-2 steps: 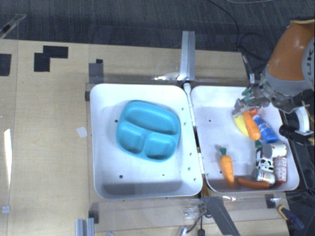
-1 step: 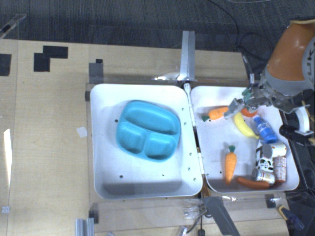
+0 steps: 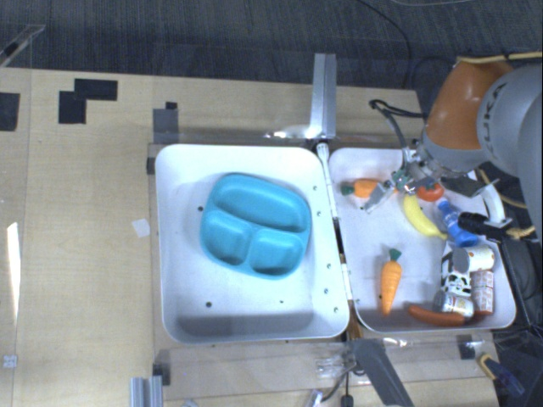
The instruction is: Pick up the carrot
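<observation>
Well below the fingers (image 3: pixel 399 181), apart from them, the carrot (image 3: pixel 389 282) lies in the right bin (image 3: pixel 366 312). The fingers hang beside the banana (image 3: pixel 419 215); open or closed, I cannot tell.

Bright, even overhead light; soft shadows, slight blur.

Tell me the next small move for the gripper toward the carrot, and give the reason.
Probably shift the gripper toward the near edge of the right bin. It sits at the bin's far end beside a small orange piece and the banana, while the carrot lies untouched, nearer the front wall.
</observation>
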Controlling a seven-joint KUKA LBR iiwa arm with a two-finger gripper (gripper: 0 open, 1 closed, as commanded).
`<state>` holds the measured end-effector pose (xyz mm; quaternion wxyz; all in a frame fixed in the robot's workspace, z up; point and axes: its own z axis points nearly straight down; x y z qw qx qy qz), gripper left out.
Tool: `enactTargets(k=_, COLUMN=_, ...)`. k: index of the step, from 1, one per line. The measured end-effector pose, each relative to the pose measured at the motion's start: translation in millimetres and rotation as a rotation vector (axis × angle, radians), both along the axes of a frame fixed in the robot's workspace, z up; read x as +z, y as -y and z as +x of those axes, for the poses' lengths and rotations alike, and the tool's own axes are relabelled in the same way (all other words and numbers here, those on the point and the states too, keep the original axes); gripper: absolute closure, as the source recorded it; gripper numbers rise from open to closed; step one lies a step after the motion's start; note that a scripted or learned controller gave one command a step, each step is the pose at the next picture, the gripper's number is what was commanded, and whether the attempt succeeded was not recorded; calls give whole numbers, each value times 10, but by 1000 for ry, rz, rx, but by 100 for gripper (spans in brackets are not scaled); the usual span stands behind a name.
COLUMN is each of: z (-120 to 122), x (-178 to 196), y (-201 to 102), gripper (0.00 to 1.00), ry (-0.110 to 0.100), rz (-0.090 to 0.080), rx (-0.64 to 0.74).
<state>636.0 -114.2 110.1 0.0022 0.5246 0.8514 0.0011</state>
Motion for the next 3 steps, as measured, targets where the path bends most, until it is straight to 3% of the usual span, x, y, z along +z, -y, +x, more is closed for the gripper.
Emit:
enactTargets(k=1, z=299, x=-213, y=-116, gripper=0, ry=-20, rz=-3, rx=151)
enactTargets(k=2, z=341, x=-108, y=-152, gripper=100, ry=-2, rz=-5, rx=159)
enactTargets(k=3, z=347, x=908, y=-454, gripper=100, ry=5, rz=-1, rx=43)
